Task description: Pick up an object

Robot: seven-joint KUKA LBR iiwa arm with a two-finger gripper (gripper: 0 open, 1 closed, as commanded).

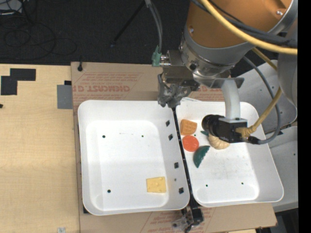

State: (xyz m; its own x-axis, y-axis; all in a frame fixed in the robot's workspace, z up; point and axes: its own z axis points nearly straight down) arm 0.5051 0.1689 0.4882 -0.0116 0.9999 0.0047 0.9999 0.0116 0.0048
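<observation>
Below claw (171, 99): orange piece (188, 126).

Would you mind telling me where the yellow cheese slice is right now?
The yellow cheese slice lies alone in the left bin, near its front right corner, close to the divider between the two bins.

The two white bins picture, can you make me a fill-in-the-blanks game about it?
1. The yellow cheese slice lies alone in the ____ bin.
2. The round red-orange piece lies in the right bin, just below the ____ cracker.
3. The dark green piece is just ____ the round red-orange piece.
4. The gripper hangs over the bins' ____ edge.

Missing words: left; orange; below; far
</observation>
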